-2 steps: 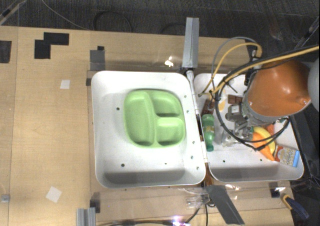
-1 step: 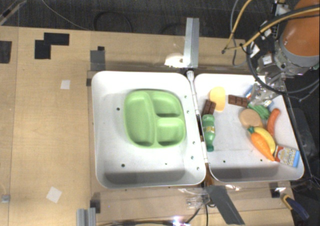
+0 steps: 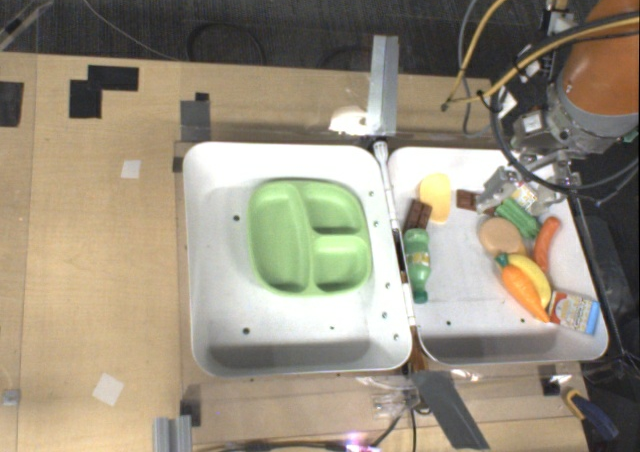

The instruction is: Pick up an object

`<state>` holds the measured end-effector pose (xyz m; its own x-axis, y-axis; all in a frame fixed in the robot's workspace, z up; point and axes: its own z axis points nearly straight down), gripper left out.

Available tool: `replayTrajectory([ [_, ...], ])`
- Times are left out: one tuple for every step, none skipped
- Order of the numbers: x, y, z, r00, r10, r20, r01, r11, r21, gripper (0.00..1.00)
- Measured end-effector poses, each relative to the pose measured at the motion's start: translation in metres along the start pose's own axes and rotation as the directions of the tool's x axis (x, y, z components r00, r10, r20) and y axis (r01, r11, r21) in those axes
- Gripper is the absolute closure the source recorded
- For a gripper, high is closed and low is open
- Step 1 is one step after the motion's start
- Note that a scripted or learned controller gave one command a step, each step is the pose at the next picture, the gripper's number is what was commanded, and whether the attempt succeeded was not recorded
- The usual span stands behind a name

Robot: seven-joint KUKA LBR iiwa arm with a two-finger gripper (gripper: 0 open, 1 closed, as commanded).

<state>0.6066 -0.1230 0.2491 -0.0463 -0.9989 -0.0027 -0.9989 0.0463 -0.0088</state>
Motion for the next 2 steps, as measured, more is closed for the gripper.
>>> replayTrajectory([
  [0.044, 0.044, 0.144, 0.975, -0.220, 0.005, 0.221, 0.975, -0.010, 0.00],
  [0.039, 0.080, 0.157, 0.942, -0.336, -0.006, 0.336, 0.942, 0.011, 0.00],
])
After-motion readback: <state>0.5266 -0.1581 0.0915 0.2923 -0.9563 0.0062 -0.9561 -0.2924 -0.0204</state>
